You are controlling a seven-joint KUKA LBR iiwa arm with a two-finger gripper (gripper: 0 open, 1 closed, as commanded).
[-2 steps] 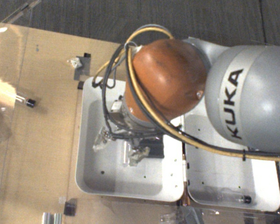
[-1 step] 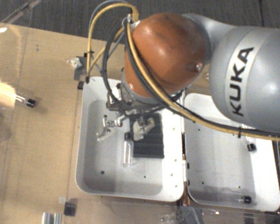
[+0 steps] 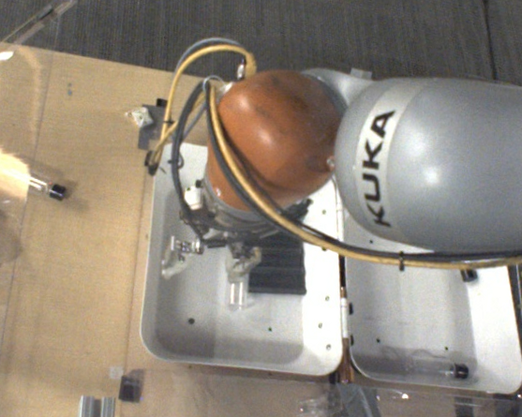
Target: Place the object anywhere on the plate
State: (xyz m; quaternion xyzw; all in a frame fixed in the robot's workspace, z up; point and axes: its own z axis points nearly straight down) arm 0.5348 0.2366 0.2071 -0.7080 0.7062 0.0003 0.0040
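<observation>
Fingers (image 3: 177,257) of the gripper (image 3: 207,267) look spread, nothing seen btwn them, low over the view-left bin (image 3: 161,332). A clear tube (image 3: 235,292), prob. the object, lies at the view-right finger's tip, long axis toward the near wall. The dark ribbed plate (image 3: 282,264) sits just beside it, view-right. A 2nd capped tube (image 3: 435,368) lies well apart.

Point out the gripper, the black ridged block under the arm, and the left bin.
gripper (image 3: 207,264): camera view, midway between its two fingertips, over the left bin.
black ridged block (image 3: 284,270): camera view, on its ribbed top face, beside the wrist.
left bin (image 3: 225,348): camera view, on its bare white floor near the front wall.
</observation>
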